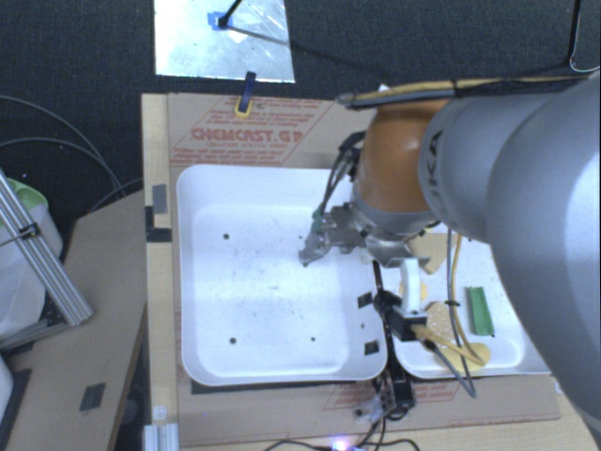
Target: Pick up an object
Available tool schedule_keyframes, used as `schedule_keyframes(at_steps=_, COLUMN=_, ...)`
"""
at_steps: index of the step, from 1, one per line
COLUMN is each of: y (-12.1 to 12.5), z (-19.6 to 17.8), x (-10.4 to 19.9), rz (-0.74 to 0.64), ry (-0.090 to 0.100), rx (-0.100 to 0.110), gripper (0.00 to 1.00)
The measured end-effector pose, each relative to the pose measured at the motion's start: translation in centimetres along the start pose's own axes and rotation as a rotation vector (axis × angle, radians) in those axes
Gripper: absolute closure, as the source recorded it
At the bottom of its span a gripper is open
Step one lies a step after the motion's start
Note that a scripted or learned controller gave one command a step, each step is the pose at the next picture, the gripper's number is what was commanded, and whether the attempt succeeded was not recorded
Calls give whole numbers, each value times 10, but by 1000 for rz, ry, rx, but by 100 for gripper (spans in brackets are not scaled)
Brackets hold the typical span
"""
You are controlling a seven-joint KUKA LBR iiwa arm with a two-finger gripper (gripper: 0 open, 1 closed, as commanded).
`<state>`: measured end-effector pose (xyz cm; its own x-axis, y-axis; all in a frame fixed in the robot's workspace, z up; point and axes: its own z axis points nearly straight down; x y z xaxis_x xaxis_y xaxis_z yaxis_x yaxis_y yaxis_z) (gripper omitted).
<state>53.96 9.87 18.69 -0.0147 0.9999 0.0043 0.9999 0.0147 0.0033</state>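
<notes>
My gripper (313, 248) hangs over the right-hand part of the left white bin (202, 252), near the wall shared with the other bin. Nothing shows in its tip. In the right bin (512, 353), a green block (479, 310) lies toward the right side. A yellow, soft-looking object (457, 344) lies at the front, and a tan piece (433, 250) shows at the back beside the wrist. The grey arm with its orange band (394, 163) covers much of the right bin.
Both bins sit on a cardboard sheet (246, 130) with red print. A shiny metal sheet (223, 26) lies on the dark floor behind. An aluminium rail (38, 252) slants at the left edge. Cables and a black clamp (394, 388) sit at the front between the bins.
</notes>
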Motion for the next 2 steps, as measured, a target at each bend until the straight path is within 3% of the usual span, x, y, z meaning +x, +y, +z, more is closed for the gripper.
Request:
schedule_keyframes(at_steps=1, y=-7, z=108, x=86, rz=3, ry=-2, rx=4, gripper=0)
schedule_keyframes(at_steps=2, y=49, z=102, x=98, rz=9, ry=-3, rx=-3, gripper=0)
